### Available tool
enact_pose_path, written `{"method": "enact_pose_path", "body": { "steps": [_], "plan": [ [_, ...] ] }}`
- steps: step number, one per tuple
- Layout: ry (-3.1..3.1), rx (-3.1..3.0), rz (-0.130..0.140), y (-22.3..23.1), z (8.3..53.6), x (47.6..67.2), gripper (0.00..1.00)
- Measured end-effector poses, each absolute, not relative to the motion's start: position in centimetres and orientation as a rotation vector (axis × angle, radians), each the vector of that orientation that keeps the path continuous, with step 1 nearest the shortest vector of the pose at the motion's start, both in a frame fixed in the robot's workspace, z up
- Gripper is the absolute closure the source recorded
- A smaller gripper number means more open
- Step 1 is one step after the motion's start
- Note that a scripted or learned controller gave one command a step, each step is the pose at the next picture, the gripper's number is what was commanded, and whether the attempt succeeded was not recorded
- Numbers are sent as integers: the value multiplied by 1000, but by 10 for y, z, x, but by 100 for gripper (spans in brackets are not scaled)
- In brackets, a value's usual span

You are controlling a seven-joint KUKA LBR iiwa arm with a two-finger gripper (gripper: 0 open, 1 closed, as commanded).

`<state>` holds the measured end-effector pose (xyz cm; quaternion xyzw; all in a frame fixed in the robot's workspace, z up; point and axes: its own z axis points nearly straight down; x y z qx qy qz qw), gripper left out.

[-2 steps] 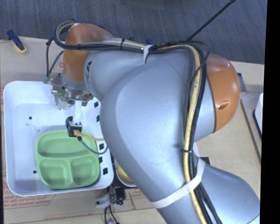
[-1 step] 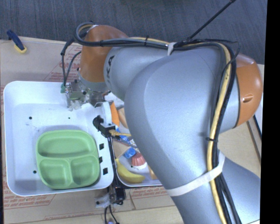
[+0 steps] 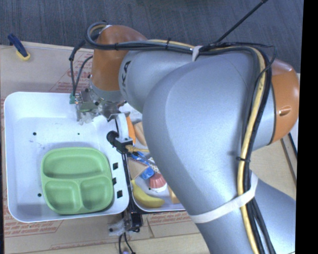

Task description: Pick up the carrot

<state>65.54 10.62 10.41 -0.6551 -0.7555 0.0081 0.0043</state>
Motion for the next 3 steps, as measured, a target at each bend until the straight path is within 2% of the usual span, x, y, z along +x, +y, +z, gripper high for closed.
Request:
{"method": "enact_pose_path", "body": {
  "steps": [1, 2, 3],
  "plan": [
    [-2438, -1972, 17, 140, 90, 628, 100],
    [-2633, -1708, 10, 100, 92, 591, 100],
    [-2433, -2012, -14, 134, 162, 566, 100]
  ]
}}
